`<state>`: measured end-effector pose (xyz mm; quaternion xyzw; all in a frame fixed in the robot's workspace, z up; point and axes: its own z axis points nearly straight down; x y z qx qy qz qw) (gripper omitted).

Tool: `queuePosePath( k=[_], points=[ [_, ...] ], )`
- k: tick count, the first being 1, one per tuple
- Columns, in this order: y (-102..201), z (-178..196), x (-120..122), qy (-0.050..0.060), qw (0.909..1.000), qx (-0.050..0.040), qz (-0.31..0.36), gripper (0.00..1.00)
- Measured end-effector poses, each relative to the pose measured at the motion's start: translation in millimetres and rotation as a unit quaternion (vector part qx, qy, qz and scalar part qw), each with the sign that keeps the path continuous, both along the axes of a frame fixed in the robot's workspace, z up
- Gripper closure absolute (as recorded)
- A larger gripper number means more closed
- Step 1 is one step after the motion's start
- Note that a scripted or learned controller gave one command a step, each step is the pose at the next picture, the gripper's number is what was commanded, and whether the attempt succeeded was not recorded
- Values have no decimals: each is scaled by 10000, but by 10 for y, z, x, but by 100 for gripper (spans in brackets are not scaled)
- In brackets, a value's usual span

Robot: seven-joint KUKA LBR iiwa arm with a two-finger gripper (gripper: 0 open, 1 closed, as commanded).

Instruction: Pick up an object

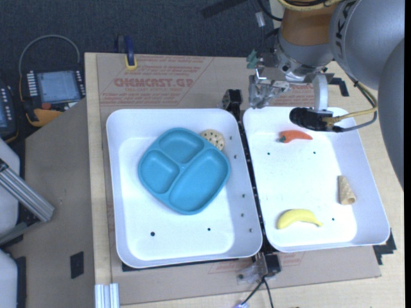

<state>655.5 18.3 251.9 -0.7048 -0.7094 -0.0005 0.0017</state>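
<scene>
Orange carrot (295,136) near gripper (262,96), banana (298,219) and cone (347,190) well apart

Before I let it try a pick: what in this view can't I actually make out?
- Round biscuit, camera view: lower left part covered by the blue plate.
- Gripper, camera view: small and blurred; its height cannot be read from one slanted view.
- Tan piece in the right bin, camera view: too small to identify.
- Arm, camera view: cut off by the top and right edges.
</scene>
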Motion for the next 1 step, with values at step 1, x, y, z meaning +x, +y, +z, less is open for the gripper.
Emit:
queuePosePath(
  k=[1],
  points=[
    [627,-151,-51,12,10000,-2,0,100]
  ],
)
